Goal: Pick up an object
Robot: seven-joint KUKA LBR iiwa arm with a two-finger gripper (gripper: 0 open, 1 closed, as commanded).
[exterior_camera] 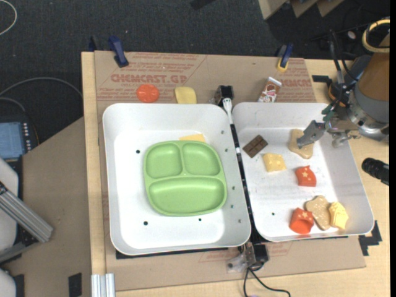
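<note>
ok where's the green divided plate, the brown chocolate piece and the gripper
green divided plate (184, 178), camera view, on the middle ridge between its compartments
brown chocolate piece (255, 146), camera view, centre of its top face
gripper (321, 133), camera view, between its fingertips, over the right bin's far side

Glossy white plastic bins (117, 166); matt green plastic tray (184, 178); cardboard bench (99, 79).

The brown cardboard-topped bench (68, 166) bears two shallow white bins (120, 184) (356, 184), an orange disc (148, 93), a yellow block (185, 95) and a small carton (270, 91).
</note>
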